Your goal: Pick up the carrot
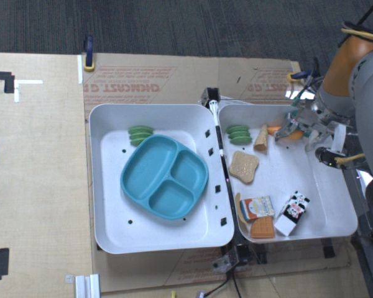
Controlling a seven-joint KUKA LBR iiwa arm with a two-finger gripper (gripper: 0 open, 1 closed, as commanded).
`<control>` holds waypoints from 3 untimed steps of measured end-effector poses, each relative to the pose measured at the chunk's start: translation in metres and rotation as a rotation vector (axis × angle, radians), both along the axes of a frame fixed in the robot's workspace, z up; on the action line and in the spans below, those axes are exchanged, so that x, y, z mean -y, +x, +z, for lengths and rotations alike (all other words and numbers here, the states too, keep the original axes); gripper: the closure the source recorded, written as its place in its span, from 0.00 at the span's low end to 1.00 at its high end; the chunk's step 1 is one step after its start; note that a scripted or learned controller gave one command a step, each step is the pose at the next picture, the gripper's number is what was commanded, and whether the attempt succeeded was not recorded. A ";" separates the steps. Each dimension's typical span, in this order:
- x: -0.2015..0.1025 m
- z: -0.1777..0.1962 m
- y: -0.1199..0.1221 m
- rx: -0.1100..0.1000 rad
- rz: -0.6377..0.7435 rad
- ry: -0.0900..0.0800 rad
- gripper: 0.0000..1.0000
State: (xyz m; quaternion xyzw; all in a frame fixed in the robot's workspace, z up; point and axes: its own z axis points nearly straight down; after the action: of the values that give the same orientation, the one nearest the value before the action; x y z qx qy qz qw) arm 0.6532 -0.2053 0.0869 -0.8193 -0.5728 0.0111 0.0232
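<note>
The gripper [293, 131] sits at the far end of the right bin [336, 225], low over its floor, with the grey arm [360, 73] and its orange band rising behind it to the right. Whether the pincer is apart, together or clamped on anything cannot be told; its tips are blurred against the bin wall.

The carrot [275, 130] lies directly at the gripper's left, touching or nearly touching it. Further left of the pincer stand a tan bread wedge [260, 139] and a green pea pod [239, 133]. A slice of toast [244, 166] lies below-left.

Well below the pincer, at the near end, lie a small printed box [257, 207], an orange cracker [262, 228] and a black-and-white carton [291, 213].

Far left of the pincer, the left bin [105, 228] holds a blue divided plate [165, 176] and a second green pea pod [140, 133].
</note>
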 end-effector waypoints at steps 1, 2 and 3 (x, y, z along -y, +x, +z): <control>0.002 0.010 0.003 0.020 0.008 -0.014 1.00; 0.001 0.008 0.000 0.001 0.008 -0.007 0.00; 0.001 0.018 0.001 0.006 0.012 -0.012 1.00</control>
State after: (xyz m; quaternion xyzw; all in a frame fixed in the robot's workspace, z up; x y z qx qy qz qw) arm 0.6539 -0.2062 0.1045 -0.8160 -0.5777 0.0121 0.0167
